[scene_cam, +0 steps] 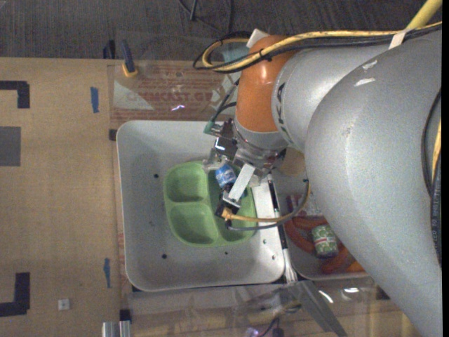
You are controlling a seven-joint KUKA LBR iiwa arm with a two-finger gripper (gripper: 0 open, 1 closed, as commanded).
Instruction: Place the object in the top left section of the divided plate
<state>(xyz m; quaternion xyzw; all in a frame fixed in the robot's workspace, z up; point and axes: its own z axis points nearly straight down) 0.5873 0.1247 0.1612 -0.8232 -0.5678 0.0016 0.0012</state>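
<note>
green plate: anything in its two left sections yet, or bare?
Bare. Both left sections of the green divided plate show plain green. The gripper hangs over the plate's right part, hiding it; a small blue-and-white object sits at its tip.

tan cardboard bench top (56,209), blue tape marks (94,100), dark carpet floor (84,9) beyond.

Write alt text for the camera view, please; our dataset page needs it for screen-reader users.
A grey robot arm with an orange band reaches in from the right, its gripper over a green divided plate in the left white bin, with a small blue and white object at its tip. The right bin holds a green can and orange items.
</note>
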